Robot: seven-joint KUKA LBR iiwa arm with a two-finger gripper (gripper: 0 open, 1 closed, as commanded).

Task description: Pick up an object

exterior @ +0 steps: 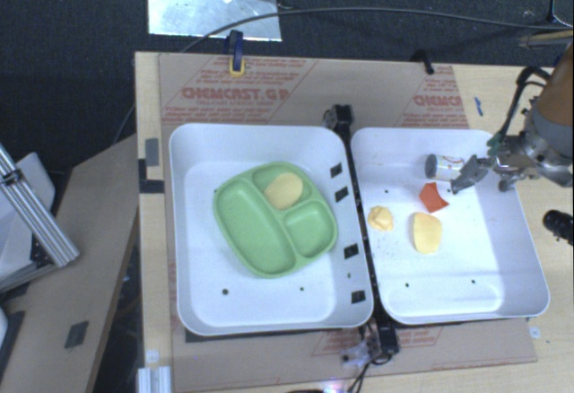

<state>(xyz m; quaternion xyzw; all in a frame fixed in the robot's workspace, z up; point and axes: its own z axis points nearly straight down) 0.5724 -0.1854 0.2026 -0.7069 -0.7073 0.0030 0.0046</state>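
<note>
Fingers (459, 174) of the gripper (453, 174) we cannot read as open or closed; orange piece (433, 196) lies just below, right bin (511, 292) open beyond.

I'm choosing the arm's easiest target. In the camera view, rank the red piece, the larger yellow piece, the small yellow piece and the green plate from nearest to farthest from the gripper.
From the gripper:
1. Red piece, right bin, just beside it.
2. Larger yellow piece, right bin, lower.
3. Small yellow piece, right bin's left edge.
4. Green plate, left bin.
</note>
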